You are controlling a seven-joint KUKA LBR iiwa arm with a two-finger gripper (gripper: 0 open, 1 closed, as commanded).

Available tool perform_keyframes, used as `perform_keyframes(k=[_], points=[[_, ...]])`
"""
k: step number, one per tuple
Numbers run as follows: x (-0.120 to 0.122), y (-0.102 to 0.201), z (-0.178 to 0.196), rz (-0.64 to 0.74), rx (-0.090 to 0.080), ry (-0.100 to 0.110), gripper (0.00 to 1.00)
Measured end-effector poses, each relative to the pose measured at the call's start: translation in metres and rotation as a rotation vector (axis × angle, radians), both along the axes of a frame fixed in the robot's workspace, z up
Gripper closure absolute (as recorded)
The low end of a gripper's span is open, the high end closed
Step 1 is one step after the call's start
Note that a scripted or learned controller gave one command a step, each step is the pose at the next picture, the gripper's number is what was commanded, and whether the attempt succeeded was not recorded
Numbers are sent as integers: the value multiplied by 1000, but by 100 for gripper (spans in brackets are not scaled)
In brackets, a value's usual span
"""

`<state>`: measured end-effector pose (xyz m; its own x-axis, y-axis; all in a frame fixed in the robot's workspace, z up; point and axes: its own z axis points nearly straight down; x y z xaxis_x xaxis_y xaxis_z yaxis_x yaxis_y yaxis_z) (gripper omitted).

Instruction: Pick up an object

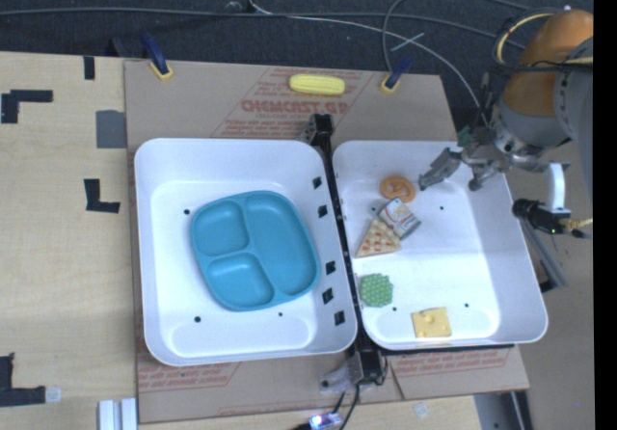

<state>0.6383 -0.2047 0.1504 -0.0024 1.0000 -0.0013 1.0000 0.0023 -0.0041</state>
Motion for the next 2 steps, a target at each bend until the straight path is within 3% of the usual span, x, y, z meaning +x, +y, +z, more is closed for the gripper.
perform_keyframes(k=[1, 2], points=[[2, 10, -54, -1, 1, 1, 0], [3, 10, -40, 0, -1, -3, 100]])
